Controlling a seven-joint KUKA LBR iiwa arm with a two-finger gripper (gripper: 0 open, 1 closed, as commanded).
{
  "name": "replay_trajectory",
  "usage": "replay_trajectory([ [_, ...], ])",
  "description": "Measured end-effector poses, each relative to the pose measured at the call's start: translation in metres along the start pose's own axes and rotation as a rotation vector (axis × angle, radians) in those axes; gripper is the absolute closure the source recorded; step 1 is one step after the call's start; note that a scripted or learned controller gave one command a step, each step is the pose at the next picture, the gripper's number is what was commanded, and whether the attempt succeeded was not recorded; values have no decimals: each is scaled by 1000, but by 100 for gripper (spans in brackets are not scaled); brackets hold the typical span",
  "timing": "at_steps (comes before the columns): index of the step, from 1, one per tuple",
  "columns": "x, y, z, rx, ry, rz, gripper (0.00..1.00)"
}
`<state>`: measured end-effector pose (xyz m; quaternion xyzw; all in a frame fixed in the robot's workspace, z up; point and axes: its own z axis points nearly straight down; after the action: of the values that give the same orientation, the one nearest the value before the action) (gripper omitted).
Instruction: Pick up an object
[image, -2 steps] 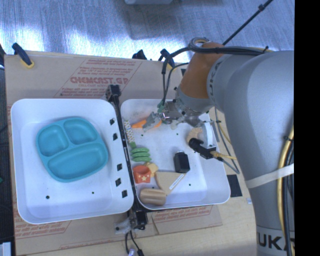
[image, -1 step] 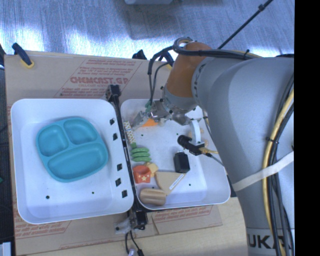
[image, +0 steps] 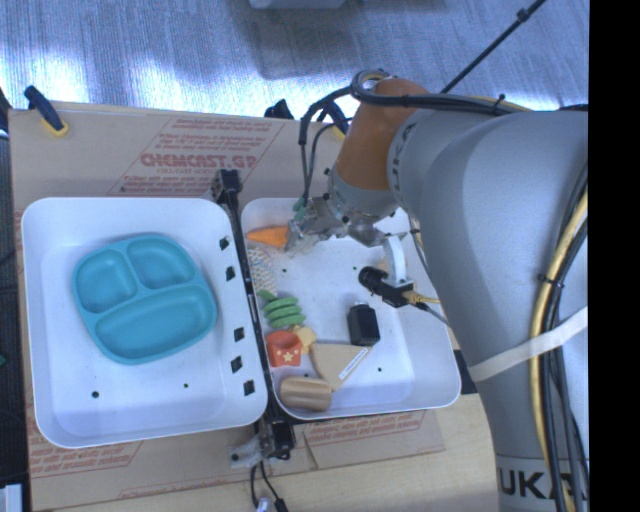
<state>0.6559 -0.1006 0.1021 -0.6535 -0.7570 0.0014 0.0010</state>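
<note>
In the left bin (image: 40, 300) lies a blue tray (image: 145, 297) with three parts. In the right bin (image: 425, 385), near the top left corner, lies an orange carrot-shaped toy (image: 266, 237), pointed at one end. The gripper (image: 300, 230) is just beside its thick end, maybe touching it. I cannot tell how the fingers stand. Below are a green ridged toy (image: 281, 309), a red block (image: 285, 349), a tan log (image: 304, 393) and a black block (image: 363, 324).
</note>
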Motion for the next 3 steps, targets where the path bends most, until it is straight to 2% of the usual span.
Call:
replay_trajectory([
  [1,0,0,0,0,0,0,0],
  [2,1,0,10,4,-1,165,0],
  [3,4,0,11,4,1,61,0],
])
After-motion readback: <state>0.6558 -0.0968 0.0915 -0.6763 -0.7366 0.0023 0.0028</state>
